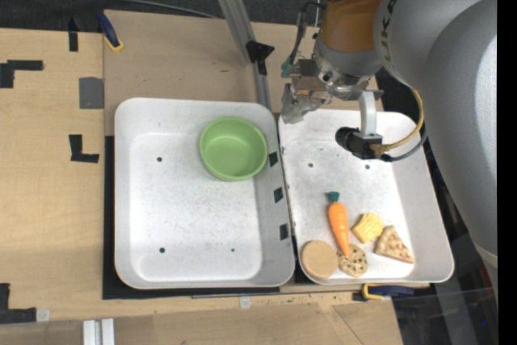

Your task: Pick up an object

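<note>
The tool (300,103) hangs at the right bin's (420,174) upper left corner; whether it is apart or together, I cannot tell. A carrot (338,226) lies lower right.

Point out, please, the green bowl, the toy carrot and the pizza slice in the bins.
green bowl (233,148): camera view, on the inside bottom of the bowl.
toy carrot (338,225): camera view, on the middle of its orange body.
pizza slice (394,245): camera view, on the centre of the wedge.
</note>
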`<state>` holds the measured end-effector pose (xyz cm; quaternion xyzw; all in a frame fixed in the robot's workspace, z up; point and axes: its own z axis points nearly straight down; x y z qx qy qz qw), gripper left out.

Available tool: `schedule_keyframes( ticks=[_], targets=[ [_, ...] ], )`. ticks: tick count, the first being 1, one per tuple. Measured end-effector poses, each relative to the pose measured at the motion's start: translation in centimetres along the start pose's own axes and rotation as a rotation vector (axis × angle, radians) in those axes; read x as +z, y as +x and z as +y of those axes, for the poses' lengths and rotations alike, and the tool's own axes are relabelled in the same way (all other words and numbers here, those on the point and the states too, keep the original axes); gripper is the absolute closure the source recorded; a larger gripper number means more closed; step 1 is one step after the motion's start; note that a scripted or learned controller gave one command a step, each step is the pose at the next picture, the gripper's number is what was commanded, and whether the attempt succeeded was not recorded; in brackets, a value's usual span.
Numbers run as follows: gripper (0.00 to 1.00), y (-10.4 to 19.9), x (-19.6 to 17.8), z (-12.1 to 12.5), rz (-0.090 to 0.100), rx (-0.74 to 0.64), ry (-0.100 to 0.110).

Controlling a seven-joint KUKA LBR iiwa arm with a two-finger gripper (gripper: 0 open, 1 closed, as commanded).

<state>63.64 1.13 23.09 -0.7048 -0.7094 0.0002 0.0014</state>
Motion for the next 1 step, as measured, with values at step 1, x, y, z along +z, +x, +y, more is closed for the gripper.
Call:
schedule_keyframes(
  ticks=[1],
  targets=[
    [1.0,6.37,0.37,0.78,0.0,-0.002,-0.001]
  ],
)
